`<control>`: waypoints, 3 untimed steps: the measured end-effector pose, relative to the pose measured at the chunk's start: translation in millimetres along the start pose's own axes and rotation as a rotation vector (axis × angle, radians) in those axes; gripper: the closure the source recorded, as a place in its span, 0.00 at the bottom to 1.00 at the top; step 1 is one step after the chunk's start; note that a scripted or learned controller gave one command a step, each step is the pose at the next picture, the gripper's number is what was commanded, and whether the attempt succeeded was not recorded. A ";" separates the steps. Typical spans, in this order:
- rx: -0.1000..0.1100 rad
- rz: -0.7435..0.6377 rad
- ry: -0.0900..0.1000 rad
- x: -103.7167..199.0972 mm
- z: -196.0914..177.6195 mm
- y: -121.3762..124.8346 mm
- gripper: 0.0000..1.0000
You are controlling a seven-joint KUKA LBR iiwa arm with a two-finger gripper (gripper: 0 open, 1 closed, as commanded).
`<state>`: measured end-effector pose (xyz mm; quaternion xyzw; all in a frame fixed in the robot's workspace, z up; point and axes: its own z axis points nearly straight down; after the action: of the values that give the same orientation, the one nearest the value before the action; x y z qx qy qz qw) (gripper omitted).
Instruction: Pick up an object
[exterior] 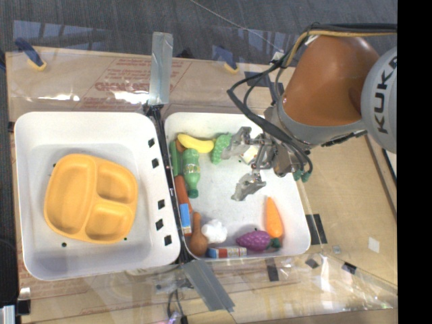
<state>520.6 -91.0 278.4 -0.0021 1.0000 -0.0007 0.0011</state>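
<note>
Both white bins (88, 130) appear as smooth matt plastic. The yellow divided tray (91, 198) at left is plastic with a soft sheen. The counter (81, 73) is covered in glossy, wrinkled clear film, taped with matt grey strips (160, 66). The pincer (251, 167) is bare, shiny metal.

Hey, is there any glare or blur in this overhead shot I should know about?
Camera view: glare streaks on the clear plastic sheet behind the bins; the left bin is brightly lit, nearly washed out; the gripper looks slightly soft; toys like the carrot stay sharp.
</note>
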 end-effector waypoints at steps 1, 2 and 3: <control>-0.002 0.169 0.008 -10.4 114.4 -73.7 0.00; -0.002 0.221 0.003 -21.9 187.7 -12.6 0.00; -0.001 0.215 -0.001 -23.9 175.8 -12.2 1.00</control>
<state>544.9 -103.4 102.6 0.1051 0.9945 -0.0001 0.0018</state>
